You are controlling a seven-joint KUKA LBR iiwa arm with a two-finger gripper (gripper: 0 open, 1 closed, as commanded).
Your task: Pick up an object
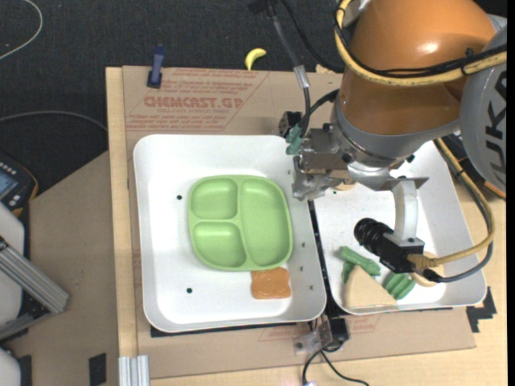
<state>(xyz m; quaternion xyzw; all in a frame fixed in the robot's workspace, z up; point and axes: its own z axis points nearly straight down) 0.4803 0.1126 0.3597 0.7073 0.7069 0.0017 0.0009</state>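
My gripper (306,185) hangs low over the ridge where the two white bins meet, near their far half. The bulky orange and grey arm above hides most of it. In the left bin (157,215) lies a light green divided plate (240,222), and an orange toast-like piece (270,284) rests just in front of it. The right bin (451,292) holds green bean-like pieces (359,262) and another green piece (398,285) near its front edge. A small tan thing (346,187) peeks out from under the wrist. Nothing shows between the fingers.
Both bins stand on a cardboard sheet (201,103) with red lettering. A blue clip (155,67) sits at its far left corner and a small yellow item (255,56) lies beyond its far edge. The arm covers the far half of the right bin.
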